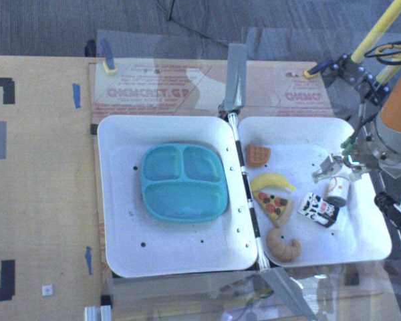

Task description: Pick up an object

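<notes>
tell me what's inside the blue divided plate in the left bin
The blue divided plate lies flat in the left bin; its three compartments show bare blue surface. What lies beneath it is covered.

teal plate (184, 191), yellow banana (273, 181), blk/wht cow-print carton (319, 209), tan croissant (284, 245), white bins (113, 199)

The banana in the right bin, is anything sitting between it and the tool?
Nothing visible does. The banana lies near the right bin's left wall, and the tool hangs to its right over bare white floor. The pizza slice sits below that path.
</notes>
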Controlling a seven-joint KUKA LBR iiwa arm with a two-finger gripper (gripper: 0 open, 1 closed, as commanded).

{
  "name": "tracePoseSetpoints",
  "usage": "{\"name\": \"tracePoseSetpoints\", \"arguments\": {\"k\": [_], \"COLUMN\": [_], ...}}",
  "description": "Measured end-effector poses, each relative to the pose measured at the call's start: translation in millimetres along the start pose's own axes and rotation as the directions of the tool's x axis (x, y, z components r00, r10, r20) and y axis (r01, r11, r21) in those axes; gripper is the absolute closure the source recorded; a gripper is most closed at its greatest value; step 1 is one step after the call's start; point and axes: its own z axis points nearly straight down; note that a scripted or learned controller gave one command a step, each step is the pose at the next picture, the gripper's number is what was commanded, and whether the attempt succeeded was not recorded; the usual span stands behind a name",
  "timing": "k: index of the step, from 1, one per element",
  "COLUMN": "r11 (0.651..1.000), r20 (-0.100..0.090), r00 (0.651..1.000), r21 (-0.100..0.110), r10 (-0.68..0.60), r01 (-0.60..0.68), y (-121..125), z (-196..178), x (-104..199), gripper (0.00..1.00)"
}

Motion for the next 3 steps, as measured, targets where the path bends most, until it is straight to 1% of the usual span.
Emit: {"name": "tracePoseSetpoints", "arguments": {"k": [1,2,3], "r11": [0.998,0.998,0.998], "r20": [-0.004,0.000,-0.003], "r00": [0.998,0.998,0.998], "r21": [-0.006,-0.006,-0.005], "r10": [0.060,0.063,0.062], "r01": [-0.060,-0.063,-0.062], "y": [32.9,32.4,32.5], "z": [104.8,95.4,95.6], "x": [-48.4,-51.0,-49.9], "gripper": [0.00,1.00,0.00]}}
